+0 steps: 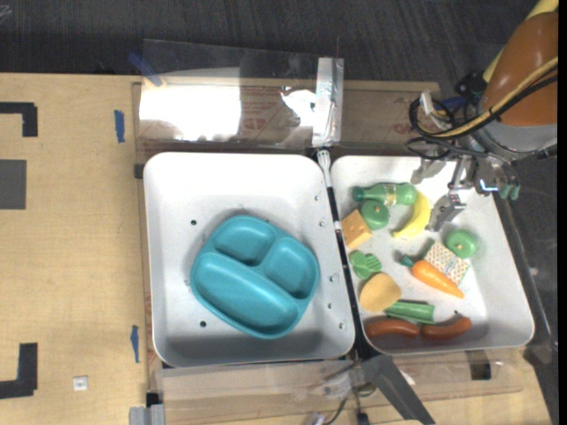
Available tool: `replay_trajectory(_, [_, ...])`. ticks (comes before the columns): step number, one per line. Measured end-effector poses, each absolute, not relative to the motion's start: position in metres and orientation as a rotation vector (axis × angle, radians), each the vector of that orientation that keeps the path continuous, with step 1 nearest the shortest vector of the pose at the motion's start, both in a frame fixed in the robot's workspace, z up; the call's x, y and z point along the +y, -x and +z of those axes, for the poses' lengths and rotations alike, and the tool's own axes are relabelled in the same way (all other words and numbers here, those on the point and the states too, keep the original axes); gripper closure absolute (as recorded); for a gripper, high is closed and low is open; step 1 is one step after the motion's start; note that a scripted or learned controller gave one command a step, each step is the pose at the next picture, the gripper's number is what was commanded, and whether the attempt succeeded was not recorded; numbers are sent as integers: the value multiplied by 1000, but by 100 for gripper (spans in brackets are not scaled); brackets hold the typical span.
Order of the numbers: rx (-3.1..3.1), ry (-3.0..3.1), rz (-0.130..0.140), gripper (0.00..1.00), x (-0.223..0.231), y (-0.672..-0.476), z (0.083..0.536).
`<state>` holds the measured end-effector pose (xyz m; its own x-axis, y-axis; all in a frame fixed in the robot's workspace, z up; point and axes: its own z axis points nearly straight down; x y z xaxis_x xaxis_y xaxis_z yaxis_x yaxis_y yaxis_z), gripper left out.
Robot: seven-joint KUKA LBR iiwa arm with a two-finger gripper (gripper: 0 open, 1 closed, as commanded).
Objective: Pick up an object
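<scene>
Jaws hang over the right bin, look spread wide, nothing between them. Yellow banana sits just left of them, touching one finger, long axis running diagonal. Easy short reach.

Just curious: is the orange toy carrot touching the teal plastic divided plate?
Apart. The camera view shows the orange toy carrot in the right bin, the teal divided plate in the left, bin walls between.
</scene>
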<state>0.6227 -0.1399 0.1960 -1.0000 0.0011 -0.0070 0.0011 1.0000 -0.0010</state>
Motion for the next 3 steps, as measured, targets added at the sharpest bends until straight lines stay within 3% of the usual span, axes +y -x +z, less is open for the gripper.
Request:
replay_trajectory(1, [3128,-66,-4,0,-154,-571,90])
replay_trajectory(2, [3130,-72,-5,0,-182,-521,89])
replay_trajectory(3, [3097,435,-7,0,-224,-539,89])
